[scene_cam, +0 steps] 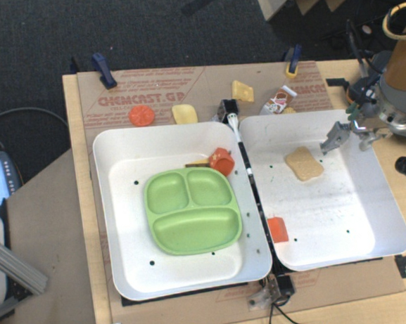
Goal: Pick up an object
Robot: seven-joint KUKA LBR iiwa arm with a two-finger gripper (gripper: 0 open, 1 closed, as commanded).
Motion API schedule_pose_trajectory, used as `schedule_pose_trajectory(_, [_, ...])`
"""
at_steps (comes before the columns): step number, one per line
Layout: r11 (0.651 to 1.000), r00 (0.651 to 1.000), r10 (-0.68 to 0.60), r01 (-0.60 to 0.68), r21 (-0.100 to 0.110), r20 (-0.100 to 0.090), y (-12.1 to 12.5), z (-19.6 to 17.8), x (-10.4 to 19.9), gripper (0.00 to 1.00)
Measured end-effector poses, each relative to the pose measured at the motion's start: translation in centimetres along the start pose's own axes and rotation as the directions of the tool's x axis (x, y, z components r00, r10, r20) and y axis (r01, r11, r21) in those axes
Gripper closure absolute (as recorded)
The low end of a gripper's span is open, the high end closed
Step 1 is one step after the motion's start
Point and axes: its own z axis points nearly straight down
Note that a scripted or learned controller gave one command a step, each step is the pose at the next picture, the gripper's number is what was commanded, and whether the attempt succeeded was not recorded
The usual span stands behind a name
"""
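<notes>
A tan, bread-like slice (pixel 304 164) lies in the upper middle of the right bin (pixel 379 241). An orange block (pixel 277 229) sits at that bin's left wall, lower down. In the left bin (pixel 114 201) rests a green divided plate (pixel 192 210), with a small red cup-shaped toy (pixel 222 162) at its upper right corner. My gripper (pixel 349 138) hangs over the right bin's upper right part, just right of the tan slice and apart from it. Its fingers stand open with nothing between them.
Behind the bins lie an orange-red disc (pixel 142 115), two yellow pieces (pixel 184 113) (pixel 242 90) and a small packet (pixel 277 102). Blue clamps (pixel 103 71) (pixel 292 59) hold the board's far edge. A black dividing rim (pixel 249 182) separates the bins.
</notes>
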Motion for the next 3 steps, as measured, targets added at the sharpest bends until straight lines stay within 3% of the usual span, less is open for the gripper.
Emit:
schedule_pose_trajectory(1, [1.0, 1.0, -0.008, 0.008, -0.005, -0.001, 3.8, 0.6, 7.9, 0.0])
schedule_pose_trajectory(2, [1.0, 1.0, 0.004, -0.004, 0.009, 0.0, 3.1, 11.2, 3.4, 0.0])
schedule_pose_trajectory(3, [1.0, 1.0, 0.001, -0.001, -0.005, 0.002, 3.5, 9.4, 3.6, 1.0])
